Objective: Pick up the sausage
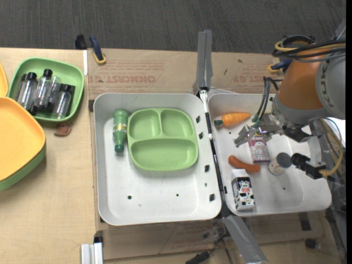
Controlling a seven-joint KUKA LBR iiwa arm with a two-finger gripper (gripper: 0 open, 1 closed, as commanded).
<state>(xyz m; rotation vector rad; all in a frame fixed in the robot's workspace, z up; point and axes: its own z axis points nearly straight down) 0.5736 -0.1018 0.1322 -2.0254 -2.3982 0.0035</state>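
The sausage (243,163) is a small orange-red link lying flat on the floor of the right bin (308,199), near its left wall. My gripper (250,134) hangs over the same bin, up and slightly right of the sausage and apart from it. It sits just above the top of a pink carton (259,150). Nothing shows in its grasp.
A carrot (234,118) lies at the back of the right bin, a black-and-white carton (243,194) at its front left, and a small grey-white cup (278,163) beside the pink carton. The left bin (159,202) holds a green divided plate (163,138) and a green bottle (119,129).
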